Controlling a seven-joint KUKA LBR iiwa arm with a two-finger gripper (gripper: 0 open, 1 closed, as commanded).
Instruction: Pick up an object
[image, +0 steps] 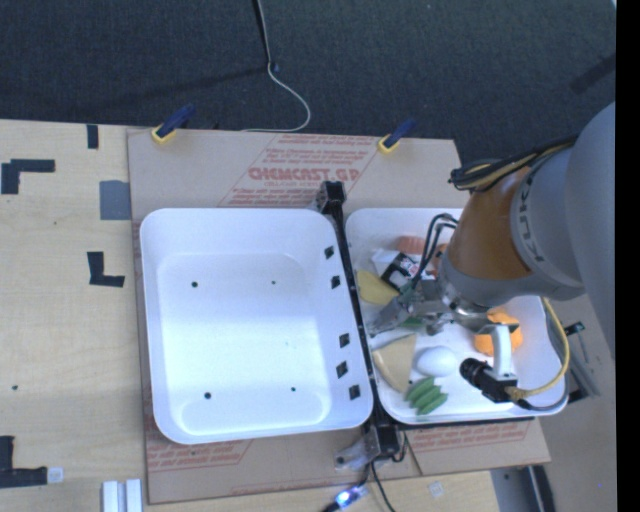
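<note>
Over the right-hand shallow white bin (385, 215) hangs the tool (408, 312), its grip state unclear. Just below it lie a white egg-shaped object (435, 360) and green pods (427, 396).

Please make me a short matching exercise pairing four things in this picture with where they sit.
Things:
1. green item
2. white egg-shaped item
3. blue and yellow clamp
4. left bin

Places:
A. at the far left corner of the cardboard sheet
B. near the front edge of the right bin
C. beside the divider, on the side away from the arm
D. in the right bin, just behind the green item

Pairs: 1-B, 2-D, 3-A, 4-C
</note>
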